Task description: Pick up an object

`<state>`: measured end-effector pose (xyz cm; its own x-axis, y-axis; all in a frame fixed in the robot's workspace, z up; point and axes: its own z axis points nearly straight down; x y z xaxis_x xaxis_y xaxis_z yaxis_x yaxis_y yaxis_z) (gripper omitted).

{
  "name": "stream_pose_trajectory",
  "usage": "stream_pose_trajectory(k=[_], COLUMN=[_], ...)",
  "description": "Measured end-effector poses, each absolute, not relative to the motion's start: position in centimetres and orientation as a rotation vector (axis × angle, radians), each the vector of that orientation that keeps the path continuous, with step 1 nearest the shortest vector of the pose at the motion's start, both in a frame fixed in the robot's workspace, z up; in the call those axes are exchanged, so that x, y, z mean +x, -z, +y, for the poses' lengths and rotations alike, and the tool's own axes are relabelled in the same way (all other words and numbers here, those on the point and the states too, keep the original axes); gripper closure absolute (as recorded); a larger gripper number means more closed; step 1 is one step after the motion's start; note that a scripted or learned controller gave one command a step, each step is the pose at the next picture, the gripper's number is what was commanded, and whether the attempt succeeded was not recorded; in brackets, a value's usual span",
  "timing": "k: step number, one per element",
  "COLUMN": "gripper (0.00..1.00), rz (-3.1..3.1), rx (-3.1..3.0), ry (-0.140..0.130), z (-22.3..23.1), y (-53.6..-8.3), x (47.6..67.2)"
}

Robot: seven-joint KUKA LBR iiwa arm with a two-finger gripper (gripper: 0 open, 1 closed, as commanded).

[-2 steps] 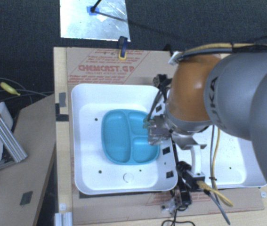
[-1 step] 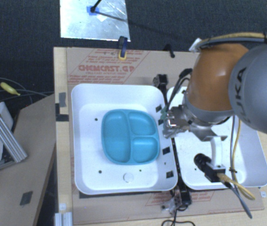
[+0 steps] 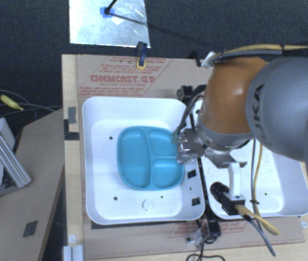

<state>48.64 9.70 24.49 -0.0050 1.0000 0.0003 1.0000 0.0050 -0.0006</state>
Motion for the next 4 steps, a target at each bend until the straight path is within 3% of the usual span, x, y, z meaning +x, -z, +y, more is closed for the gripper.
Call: stream_pose_trajectory(k=[1,2,3,4], gripper=[1.0,1.0,1.0,1.0], rz=[-2.232,-2.227,-2.215,-2.236], rx=[-2.229,-2.233,-2.226,-2.212], ry=[0.029,0.019,-0.006,0.017], z=[13.1,8.5,3.4,9.1], y=[-10.4,-22.5,-20.2,-30.7], x=[53.2,57.3,52.5,49.2])
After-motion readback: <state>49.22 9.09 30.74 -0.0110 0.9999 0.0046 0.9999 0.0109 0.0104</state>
